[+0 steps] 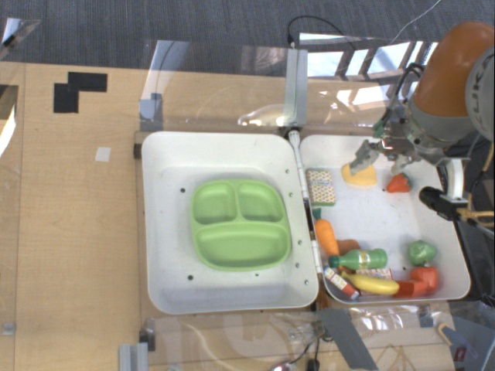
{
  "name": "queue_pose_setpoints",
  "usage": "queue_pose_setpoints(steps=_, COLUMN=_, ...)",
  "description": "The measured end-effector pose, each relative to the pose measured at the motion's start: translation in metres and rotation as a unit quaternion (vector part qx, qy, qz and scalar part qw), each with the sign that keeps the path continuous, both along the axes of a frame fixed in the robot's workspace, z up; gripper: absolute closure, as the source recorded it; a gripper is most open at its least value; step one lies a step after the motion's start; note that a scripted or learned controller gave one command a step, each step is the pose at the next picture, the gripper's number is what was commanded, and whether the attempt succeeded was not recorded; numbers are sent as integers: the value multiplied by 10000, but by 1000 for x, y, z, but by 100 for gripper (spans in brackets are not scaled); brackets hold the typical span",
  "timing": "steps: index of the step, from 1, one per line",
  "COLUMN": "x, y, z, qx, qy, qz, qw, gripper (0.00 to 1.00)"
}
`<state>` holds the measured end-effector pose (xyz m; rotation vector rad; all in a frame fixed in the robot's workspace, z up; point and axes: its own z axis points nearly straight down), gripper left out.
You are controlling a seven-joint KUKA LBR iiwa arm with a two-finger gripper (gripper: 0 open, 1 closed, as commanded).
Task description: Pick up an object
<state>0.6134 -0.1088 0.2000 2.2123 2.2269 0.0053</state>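
My gripper (381, 161) hovers over the back of the right bin (456, 242), its two fingers spread apart and open with nothing between them. One grey finger (361, 159) hangs just above a yellow wedge (360, 177). The other finger is close over a small red piece (397, 182). Further forward in the same bin lie a checkered packet (321, 186), an orange carrot (326, 237), a green bottle (362, 260), a yellow banana (374, 285), a green pepper (421, 251) and a red item (423, 280).
The left bin (166, 207) holds a green divided plate (240, 224). A metal divider (303, 199) separates the bins. The arm's orange band (456, 68) and a black part (442, 202) overhang the right bin's far right side.
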Motion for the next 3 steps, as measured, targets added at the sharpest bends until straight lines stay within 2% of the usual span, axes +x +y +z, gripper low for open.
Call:
queue_pose_setpoints(steps=1, x=41, y=-5, z=-103, qx=-11, qy=-22, qz=82, qw=10000, gripper=0)
queue_pose_setpoints(steps=2, x=36, y=-82, z=-113, qx=-14, qy=-19, qz=114, qw=9999, gripper=0)
queue_pose_setpoints(steps=3, x=40, y=-81, z=-98, qx=-24, qy=-75, qz=138, qw=9999, gripper=100)
